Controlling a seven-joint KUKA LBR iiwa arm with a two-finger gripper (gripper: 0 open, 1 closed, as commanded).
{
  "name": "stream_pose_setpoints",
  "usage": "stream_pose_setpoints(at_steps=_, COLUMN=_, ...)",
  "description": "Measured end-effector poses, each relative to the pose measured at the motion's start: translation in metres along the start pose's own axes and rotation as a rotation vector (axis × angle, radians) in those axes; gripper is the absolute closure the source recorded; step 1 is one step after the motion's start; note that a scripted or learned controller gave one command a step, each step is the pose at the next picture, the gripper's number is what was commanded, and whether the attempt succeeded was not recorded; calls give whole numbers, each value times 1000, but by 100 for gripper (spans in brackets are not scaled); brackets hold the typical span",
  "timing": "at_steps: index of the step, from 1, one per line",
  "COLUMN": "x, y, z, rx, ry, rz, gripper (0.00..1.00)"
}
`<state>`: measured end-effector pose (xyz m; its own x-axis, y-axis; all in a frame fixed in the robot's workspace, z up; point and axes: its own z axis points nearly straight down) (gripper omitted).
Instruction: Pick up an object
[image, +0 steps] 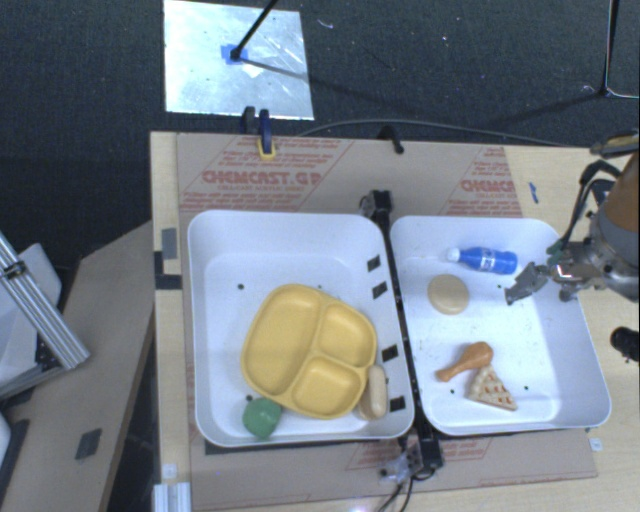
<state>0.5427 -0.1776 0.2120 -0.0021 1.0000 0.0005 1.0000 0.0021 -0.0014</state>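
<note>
Four things lie in the right bin (575, 385) — bottle (485, 260), bun (449, 294), drumstick (465, 361), wedge (492, 389). Gripper (530, 284) hangs spread and empty just beside the bottle: approach step, I judge — next, descend over one and close.

Dark carpet floor (80, 90) surrounds a wooden bench (168, 200) under even light.

The right bin (575, 375) has lots of bare white floor in the middle and along its right side. A blue bottle (485, 261) and a round cookie (449, 294) sit up top. A drumstick (466, 360) and a waffle slice (492, 390) crowd the bottom. The yellow tray (310, 350) takes up most of the left bin (230, 260).
</note>
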Motion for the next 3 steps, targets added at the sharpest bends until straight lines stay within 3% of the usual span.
stream_pose_setpoints(at_steps=2, x=7, y=6, z=105, rx=1, ry=0, rz=0, gripper=0)
stream_pose_setpoints(at_steps=3, x=6, y=7, z=91, rx=-5, ry=-2, rz=0, gripper=100)
